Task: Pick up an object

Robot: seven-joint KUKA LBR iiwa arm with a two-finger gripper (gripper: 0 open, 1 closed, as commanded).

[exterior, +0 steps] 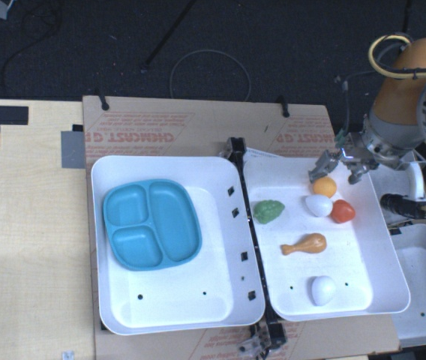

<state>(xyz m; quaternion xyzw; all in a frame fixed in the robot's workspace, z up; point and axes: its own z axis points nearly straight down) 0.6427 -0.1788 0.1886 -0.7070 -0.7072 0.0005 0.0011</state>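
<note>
Gripper (pixel 340 169) hangs over the right bin (pixel 378 280), fingers spread apart and clasping nothing, just above the orange ball (pixel 325 187) beside the white egg (pixel 319 205)

Looks like a robotics lab: two white bins (pixel 220 306) on a cardboard sheet (pixel 198 130), loose cables (pixel 209 70) on dark carpet, plywood bench (pixel 25 238).

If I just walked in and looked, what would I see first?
Probably the big blue divided plate, sitting alone in the left bin. Next, the colourful toy food in the right bin: an orange ball, a red piece, a green leafy piece and a chicken drumstick. The end effector hangs over that bin's top edge, just above the orange ball.
</note>
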